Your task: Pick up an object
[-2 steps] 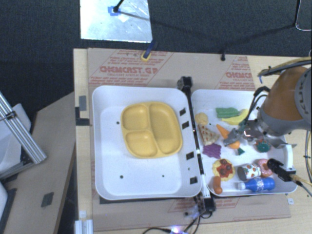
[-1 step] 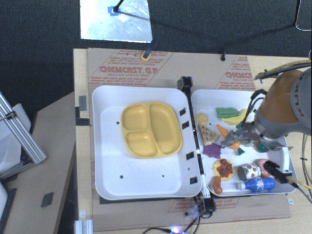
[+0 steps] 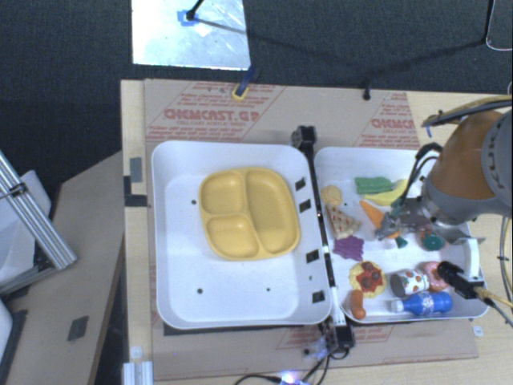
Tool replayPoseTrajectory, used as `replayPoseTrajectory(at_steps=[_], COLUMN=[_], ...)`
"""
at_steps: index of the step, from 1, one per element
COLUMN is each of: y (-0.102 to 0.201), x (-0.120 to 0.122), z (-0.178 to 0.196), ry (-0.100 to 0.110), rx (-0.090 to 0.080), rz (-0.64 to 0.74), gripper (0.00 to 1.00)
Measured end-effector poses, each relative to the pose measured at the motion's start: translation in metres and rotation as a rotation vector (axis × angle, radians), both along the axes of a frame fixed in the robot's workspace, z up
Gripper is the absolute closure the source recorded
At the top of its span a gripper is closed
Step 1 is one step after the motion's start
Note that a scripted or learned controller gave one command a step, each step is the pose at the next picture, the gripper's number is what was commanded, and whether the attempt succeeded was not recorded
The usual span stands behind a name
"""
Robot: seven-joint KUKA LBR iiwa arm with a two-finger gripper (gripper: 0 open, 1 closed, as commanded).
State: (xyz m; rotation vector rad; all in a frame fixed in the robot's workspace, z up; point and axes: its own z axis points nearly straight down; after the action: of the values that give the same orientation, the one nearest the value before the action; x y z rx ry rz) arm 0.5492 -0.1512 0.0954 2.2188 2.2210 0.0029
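My gripper [image 3: 394, 226] is low in the right bin [image 3: 337, 160], in its middle part, with the grey wrist and orange band rising to the right. An orange carrot-shaped toy [image 3: 369, 211] lies just to its left, touching or nearly touching it. A teal round piece [image 3: 433, 241] sits close on its right. Behind it are a green toy [image 3: 372, 184] and a yellow banana [image 3: 393, 192]. The wrist hides whatever lies right under the gripper.
The right bin also holds a cookie [image 3: 331, 194], a waffle slice [image 3: 343, 221], a purple piece [image 3: 349, 248], a small pizza [image 3: 369, 277], a white-and-red can [image 3: 410, 281] and a blue bottle [image 3: 422, 303]. A yellow divided plate [image 3: 247, 212] lies in the left bin [image 3: 176, 271].
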Motion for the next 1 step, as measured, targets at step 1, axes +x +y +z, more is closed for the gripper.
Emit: replayPoseTrajectory(at_steps=[1], y=[-0.0093], x=[0.0067], z=[0.0521], ry=[-0.003], rx=[-0.002], rz=[0.002], gripper=[1.00])
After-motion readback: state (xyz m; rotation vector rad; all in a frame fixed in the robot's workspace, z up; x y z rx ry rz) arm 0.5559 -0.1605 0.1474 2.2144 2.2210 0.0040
